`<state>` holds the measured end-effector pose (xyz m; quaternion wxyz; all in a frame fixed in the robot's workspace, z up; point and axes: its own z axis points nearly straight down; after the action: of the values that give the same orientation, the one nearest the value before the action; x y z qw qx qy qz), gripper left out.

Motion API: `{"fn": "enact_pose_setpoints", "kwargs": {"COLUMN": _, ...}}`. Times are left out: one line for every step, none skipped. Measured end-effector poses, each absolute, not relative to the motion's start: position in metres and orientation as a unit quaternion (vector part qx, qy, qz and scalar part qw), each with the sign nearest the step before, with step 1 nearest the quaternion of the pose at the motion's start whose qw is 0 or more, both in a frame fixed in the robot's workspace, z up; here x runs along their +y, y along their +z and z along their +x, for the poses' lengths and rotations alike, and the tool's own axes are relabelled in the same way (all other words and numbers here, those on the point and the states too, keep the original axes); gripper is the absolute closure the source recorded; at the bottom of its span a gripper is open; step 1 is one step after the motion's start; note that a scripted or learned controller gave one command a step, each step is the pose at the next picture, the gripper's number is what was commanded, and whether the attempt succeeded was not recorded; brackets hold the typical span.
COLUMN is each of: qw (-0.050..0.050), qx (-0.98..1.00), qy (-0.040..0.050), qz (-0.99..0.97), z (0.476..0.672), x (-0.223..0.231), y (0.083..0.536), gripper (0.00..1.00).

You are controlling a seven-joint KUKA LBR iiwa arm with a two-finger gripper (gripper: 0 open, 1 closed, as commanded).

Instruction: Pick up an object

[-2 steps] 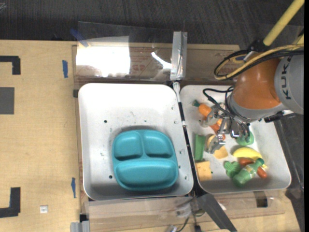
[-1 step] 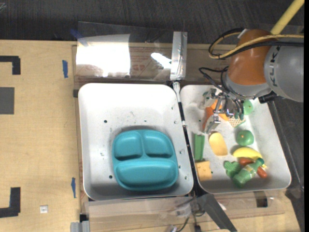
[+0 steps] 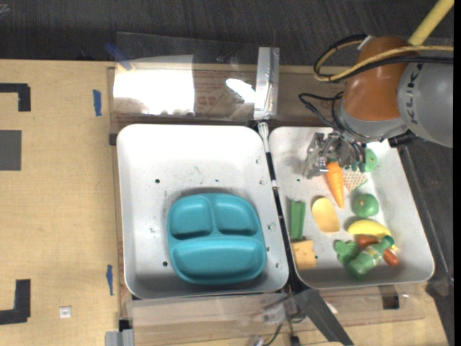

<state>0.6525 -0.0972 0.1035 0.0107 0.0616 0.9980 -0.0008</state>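
i can't tell the end effector (image 3: 324,153) state; just beside it the carrot (image 3: 336,182) looks light, stiff, slick: grip mid-body.

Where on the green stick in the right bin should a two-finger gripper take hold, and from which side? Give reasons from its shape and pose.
Probably mid-length on the green stick, coming from above, fingers closing across its narrow width. It lies flat and long beside the bin wall, so the wall-side finger has little room; the yellow piece lies apart on its other side.

Orange carrot (image 3: 336,182) lies tip-down in the right bin (image 3: 418,251), among toy foods.
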Motion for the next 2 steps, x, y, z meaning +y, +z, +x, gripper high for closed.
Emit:
{"fn": "enact_pose_setpoints", "kwargs": {"qw": 0.011, "qx": 0.993, "qy": 0.0002, "qz": 0.121, "z": 0.662, "x": -0.089, "y": 0.275, "gripper": 1.00}}
{"fn": "enact_pose_setpoints", "kwargs": {"qw": 0.001, "qx": 0.995, "qy": 0.0000, "qz": 0.100, "z": 0.614, "x": -0.081, "y": 0.231, "gripper": 1.00}}
